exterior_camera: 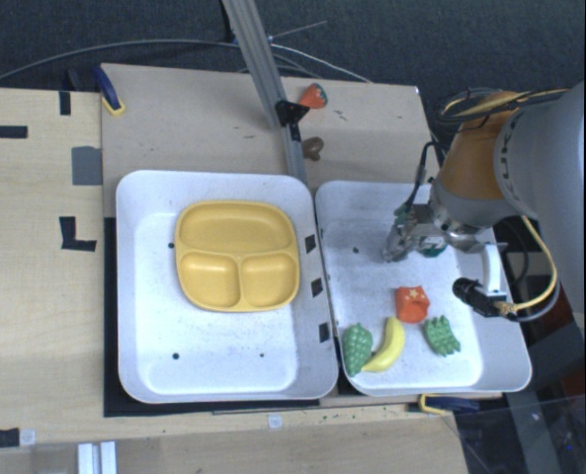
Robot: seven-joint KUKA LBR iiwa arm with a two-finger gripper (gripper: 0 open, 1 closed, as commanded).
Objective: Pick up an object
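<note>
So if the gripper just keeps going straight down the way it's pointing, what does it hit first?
Probably the bare floor of the right bin. The gripper points down over its upper part, and the red toy, banana and two green toys lie nearer the camera. Depth is hard to judge from this slant.

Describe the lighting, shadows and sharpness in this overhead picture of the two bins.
Camera view: even, soft light with no harsh glare; the yellow tray in the left bin shows a mild sheen. Shadows are faint, thin under the banana and red toy. The picture is slightly soft overall; the pincer is blurry, its detail hard to read.
</note>
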